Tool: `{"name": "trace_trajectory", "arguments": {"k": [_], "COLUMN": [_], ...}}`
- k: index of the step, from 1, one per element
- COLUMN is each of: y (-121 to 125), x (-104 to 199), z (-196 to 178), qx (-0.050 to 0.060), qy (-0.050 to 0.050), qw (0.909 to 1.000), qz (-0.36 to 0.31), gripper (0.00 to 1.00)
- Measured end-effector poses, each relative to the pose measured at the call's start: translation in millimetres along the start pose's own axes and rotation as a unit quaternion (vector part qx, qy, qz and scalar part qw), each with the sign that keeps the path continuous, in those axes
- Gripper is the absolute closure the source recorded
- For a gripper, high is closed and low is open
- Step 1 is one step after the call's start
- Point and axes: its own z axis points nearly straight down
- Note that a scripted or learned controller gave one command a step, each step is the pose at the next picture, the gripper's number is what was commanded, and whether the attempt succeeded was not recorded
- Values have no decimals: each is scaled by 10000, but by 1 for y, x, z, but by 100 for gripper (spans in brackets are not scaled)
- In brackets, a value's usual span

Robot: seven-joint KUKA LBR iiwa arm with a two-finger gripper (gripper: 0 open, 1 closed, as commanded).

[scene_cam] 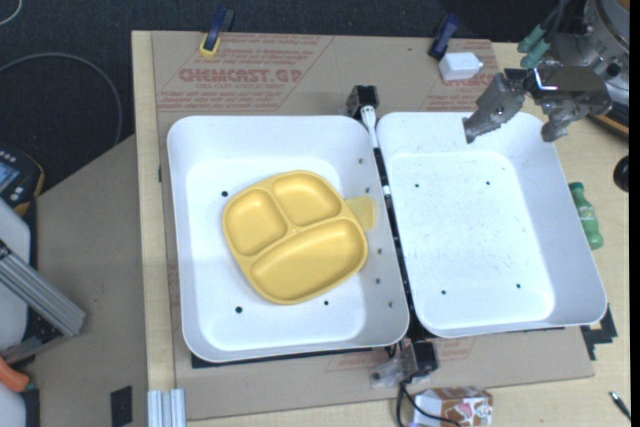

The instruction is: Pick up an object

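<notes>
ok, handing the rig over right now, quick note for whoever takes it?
Hand: open, holding nothing, above the far edge of the right bin.
Yellow divided plate: lying flat in the left bin, a small yellow piece at its right rim.
Done: nothing picked yet.
Left: move the hand over to the left bin, come down on the plate, grasp, lift.

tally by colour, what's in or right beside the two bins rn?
Yellow: 1, the divided plate in the left bin.
Green: 1, a small object on the bench just outside the right bin.
Total: 2.
The gripper is open over the right bin's far edge, with nothing between its fingers.
</notes>
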Motion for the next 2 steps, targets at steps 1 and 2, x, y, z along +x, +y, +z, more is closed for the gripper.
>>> {"name": "trace_trajectory", "arguments": {"k": [1,2], "y": [2,-1], "x": [-4,68], "z": [-3,71], "qx": [54,125], "qy": [-17,-11], "qw": [10000,9999], "qz": [39,10], "gripper": [100,100]}}
